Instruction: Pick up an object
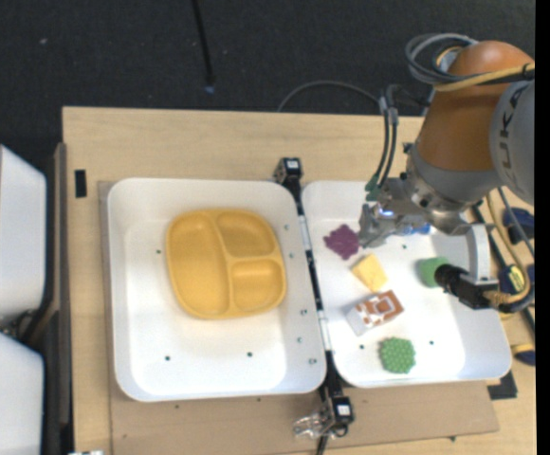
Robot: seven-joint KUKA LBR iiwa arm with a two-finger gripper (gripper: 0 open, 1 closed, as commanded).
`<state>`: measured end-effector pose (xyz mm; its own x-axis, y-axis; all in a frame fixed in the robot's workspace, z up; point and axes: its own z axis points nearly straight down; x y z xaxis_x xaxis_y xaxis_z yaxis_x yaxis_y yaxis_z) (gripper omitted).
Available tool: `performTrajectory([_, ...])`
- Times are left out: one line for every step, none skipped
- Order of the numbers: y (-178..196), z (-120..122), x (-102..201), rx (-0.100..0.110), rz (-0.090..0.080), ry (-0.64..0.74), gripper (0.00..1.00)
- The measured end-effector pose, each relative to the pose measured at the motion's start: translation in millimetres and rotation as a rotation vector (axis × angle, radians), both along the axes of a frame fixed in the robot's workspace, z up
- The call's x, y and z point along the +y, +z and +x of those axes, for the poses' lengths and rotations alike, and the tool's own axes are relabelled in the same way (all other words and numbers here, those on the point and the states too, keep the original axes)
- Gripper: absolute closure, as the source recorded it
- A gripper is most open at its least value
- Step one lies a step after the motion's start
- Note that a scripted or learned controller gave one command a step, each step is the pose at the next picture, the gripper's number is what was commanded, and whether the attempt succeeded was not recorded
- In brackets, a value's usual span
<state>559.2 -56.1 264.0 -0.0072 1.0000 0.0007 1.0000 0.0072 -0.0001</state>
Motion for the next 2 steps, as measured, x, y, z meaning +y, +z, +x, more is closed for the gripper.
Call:
performTrajectory([-6.3, 3.6, 47.4, 0.001, -0.001, -0.002, 1.00])
performTrajectory([-0.3, 18.8, 98.0, -0.002, 0.000, 0.000, 1.00])
